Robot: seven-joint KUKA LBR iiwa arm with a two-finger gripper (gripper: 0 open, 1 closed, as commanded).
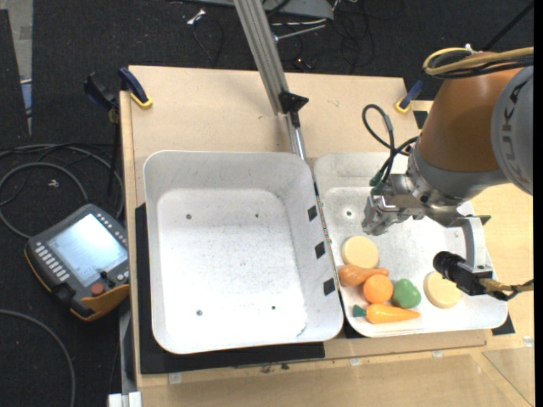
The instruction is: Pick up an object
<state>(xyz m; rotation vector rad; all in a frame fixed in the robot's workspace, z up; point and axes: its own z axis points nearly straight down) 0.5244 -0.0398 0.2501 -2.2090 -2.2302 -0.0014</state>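
Note:
My gripper hangs over the right bin, just above and slightly right of a pale yellow round disc. Nothing shows between its tips. Below the disc lie an orange piece, an orange ball, a green rounded object and a carrot along the bin's front edge. A second pale round object sits at the bin's right side, next to a black part of the arm.
The left bin lies beside the right one, sharing a raised edge with black clips. A metal pole slants down to the bins' back junction. A teach pendant rests off the bench at left.

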